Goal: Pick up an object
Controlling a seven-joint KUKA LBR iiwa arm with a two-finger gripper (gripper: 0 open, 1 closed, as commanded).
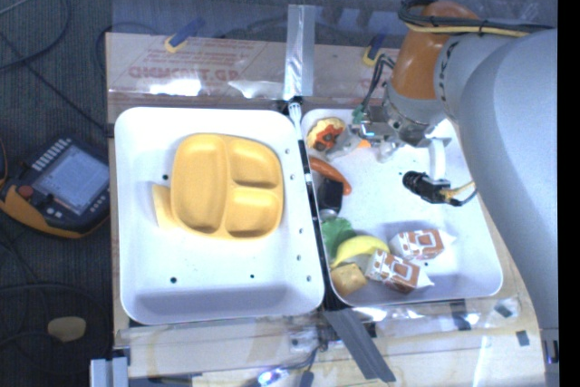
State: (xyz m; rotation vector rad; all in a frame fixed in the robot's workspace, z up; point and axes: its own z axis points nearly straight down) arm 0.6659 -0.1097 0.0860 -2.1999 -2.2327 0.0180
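Several small things lie in the right bin (pixel 408 208). The one nearest the gripper (pixel 373 137) is an orange and yellow piece (pixel 324 136) in the bin's far left corner. The gripper hangs just beside it, on its right; whether it is open or closed, or has hold of anything, I cannot tell. Along the bin's left wall, coming nearer, lie a red sausage (pixel 328 169), a black piece (pixel 332 192), a green leafy lump (pixel 336 231), a yellow banana (pixel 361 247) and a brown lump (pixel 348 278). Two brown-and-white patterned packets (pixel 420 243) sit beside the banana, touching each other. The left bin (pixel 145 285) holds a yellow divided tray (pixel 227 186). Behind both bins a cardboard sheet (pixel 208 68) carries faded red lettering too faint to read. A handheld controller (pixel 59 186) lies on the carpet at far left.
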